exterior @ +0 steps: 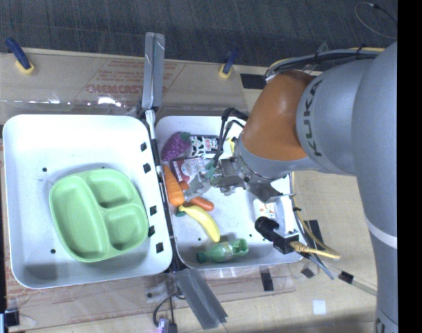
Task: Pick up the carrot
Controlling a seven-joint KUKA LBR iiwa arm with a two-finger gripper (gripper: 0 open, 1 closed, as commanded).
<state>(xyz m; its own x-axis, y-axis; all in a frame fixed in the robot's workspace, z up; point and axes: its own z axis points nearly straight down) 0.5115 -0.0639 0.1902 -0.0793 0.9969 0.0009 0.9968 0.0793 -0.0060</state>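
The grey arm (pixel 336 116) covers the right bin's (pixel 249 252) right half. The left bin (pixel 23 158) holds a green divided plate (pixel 100 214) with bare floor around it. The gripper (pixel 209 179) hangs by the crowded left wall; whether it grips anything, I cannot tell. The carrot (pixel 173 189) lies along that wall, banana (pixel 204 222) and green bottle (pixel 221 252) below.

One fixed camera looks down at a slant on both bins (pixel 17 186), from moderately far.

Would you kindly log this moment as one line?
gripper: over right bin | carrot: lying by left wall, not held | banana: beside carrot
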